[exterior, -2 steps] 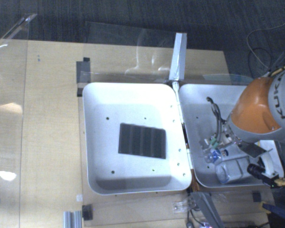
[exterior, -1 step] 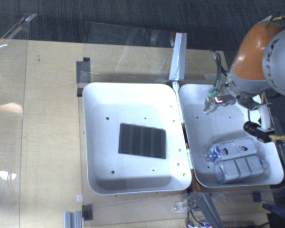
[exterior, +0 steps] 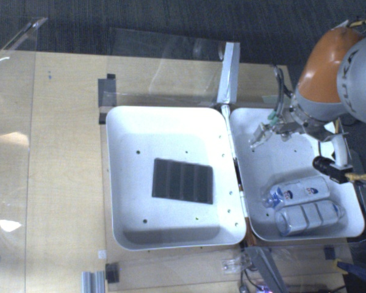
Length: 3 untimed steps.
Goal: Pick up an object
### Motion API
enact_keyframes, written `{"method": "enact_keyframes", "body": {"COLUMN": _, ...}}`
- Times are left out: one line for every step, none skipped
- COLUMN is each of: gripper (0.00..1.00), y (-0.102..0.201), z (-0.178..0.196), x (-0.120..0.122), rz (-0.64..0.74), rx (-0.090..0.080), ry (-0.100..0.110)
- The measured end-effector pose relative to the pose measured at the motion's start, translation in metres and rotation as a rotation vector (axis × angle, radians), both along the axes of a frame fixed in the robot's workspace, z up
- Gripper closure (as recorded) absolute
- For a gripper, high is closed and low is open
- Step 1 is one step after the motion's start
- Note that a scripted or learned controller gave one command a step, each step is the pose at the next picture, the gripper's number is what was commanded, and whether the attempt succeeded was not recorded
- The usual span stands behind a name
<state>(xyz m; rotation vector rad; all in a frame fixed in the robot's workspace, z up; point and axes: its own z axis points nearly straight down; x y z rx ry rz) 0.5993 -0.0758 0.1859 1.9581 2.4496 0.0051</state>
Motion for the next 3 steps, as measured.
{"method": "enact_keyframes", "body": {"gripper": 0.0, "y": -0.019, "z": -0.096, "x": -0.055, "rz": 0.193, "rx": -0.001, "ry": -0.007}}
{"method": "enact_keyframes", "body": {"gripper": 0.0, "y": -0.052, "z": -0.095, "x": -0.103, "rz": 0.22, "rx": -0.007, "ry": -0.018}}
{"method": "enact_keyframes", "body": {"gripper": 1.0, "y": -0.048, "z": -0.083, "x": -0.099, "rz": 0.224, "rx": -0.004, "ry": -0.027}}
